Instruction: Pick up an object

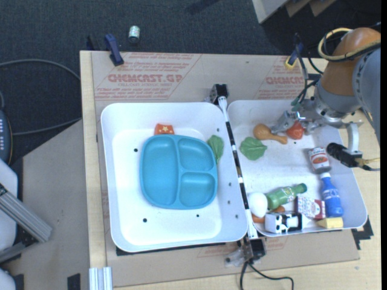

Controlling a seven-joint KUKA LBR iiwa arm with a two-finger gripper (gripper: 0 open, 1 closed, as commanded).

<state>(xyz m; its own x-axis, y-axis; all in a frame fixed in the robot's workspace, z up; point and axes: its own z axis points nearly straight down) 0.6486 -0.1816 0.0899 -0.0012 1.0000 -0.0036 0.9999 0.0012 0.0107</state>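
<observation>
Arm over right bin, gripper [294,125] low at the small red toy [295,132]; grip state unclear.

Left white bin [121,222]: blue three-compartment plastic tray [178,171], green leaf [216,147] at its right edge, small orange-red block [163,128] just above it. Right white bin [357,213]: tan drumstick toy [269,133], green leaf piece [253,148], red-labelled can [318,159], blue bottle [331,197], green bottle [284,195], white egg [258,203], black-and-white cow toy [283,223], yellow block [331,223]. Red toy sits right under the fingertips, drumstick just beside on the left; can't tell if open or holding.

Small red object [295,131] lies at the right bin's [357,192] far end.
</observation>
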